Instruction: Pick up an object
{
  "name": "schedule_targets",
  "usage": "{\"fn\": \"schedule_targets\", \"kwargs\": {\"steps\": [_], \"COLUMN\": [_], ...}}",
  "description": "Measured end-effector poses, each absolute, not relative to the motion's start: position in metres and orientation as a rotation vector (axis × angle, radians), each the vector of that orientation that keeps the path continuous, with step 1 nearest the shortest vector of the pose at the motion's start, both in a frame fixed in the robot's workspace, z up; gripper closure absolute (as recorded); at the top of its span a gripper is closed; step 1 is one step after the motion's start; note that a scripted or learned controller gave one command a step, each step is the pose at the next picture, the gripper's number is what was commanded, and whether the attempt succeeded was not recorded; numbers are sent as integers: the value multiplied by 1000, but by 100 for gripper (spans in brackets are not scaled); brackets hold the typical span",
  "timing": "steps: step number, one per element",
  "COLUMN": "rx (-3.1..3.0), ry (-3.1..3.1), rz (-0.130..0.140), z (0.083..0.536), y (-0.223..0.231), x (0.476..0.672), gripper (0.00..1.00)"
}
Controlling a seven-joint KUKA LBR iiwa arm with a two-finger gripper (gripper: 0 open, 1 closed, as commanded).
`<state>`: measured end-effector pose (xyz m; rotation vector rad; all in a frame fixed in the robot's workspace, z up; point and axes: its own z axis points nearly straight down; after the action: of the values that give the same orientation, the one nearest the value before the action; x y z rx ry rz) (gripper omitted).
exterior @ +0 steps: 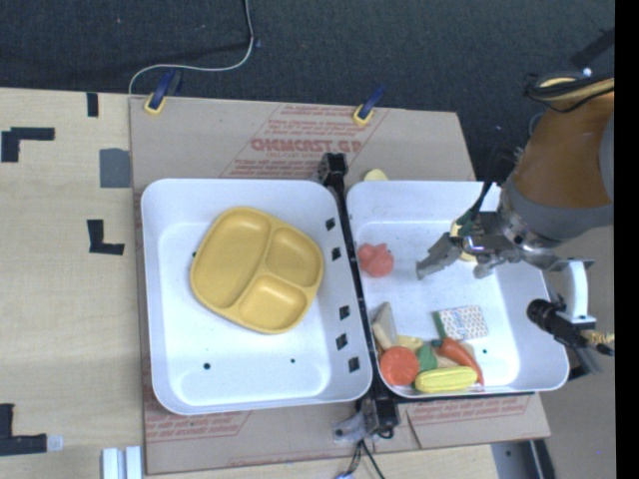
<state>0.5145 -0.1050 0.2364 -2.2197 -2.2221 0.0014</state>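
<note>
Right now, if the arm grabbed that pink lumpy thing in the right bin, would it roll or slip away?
The pink lump looks rounded and bumpy, so a nudge could make it wobble or roll a little. It lies alone on the right bin floor, so nothing nearby would likely stop it sliding. It looks small and probably light, perhaps a toy.

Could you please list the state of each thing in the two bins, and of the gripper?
Gripper: over the right bin, open, holding nothing.
Yellow plate: flat in the left bin, right way up.
Pink toy: alone in the right bin, untouched.
Tomato: in the near pile.
Carrot: in that pile.
Corn: lying flat against the near wall.
Patterned packet: lying flat.
</note>
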Motion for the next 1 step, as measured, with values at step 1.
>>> {"fn": "schedule_targets", "kwargs": {"steps": [1], "rx": [-2215], "ry": [-2222], "rz": [5], "z": [121], "y": [-96], "x": [550], "gripper": [0]}}
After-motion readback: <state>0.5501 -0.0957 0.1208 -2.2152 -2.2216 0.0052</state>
